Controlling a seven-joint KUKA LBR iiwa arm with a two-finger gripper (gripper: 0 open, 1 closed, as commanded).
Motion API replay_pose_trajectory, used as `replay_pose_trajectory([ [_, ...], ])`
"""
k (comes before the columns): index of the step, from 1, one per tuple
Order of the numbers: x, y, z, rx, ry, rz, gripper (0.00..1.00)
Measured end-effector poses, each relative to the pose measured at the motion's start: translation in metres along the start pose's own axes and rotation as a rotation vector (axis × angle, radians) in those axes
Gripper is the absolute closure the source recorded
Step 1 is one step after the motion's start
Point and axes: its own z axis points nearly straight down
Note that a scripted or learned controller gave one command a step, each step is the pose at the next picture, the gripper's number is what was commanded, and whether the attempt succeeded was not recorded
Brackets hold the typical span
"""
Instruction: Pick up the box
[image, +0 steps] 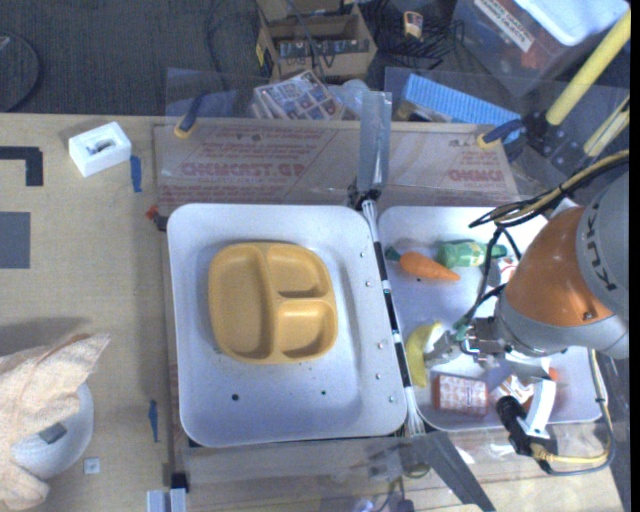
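Note:
The box (462, 393) is small, red and white, and lies flat near the front edge of the right bin (590, 400). The grey arm with its orange band (558, 275) reaches in from the right and bends down over this bin. My gripper (478, 347) hangs low just behind the box and beside a yellow banana-like piece (419, 350). The wrist hides how it meets the box. I see nothing lifted off the bin floor.
An orange carrot (424, 266) and a green packet (462, 253) lie at the back of the right bin. A yellow divided tray (271, 300) sits in the left bin (190, 330). A metal divider (385, 300) runs between the bins. Cables (500, 225) trail off the arm.

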Motion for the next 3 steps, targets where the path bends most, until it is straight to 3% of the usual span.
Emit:
replay_pose_trajectory([
  [1, -0.001, 0.001, -0.011, -0.004, -0.001, 0.001, 1.00],
  [2, -0.001, 0.001, -0.011, -0.004, 0.000, 0.001, 0.00],
  [3, 0.000, -0.001, -0.001, 0.001, -0.003, -0.090, 0.00],
])
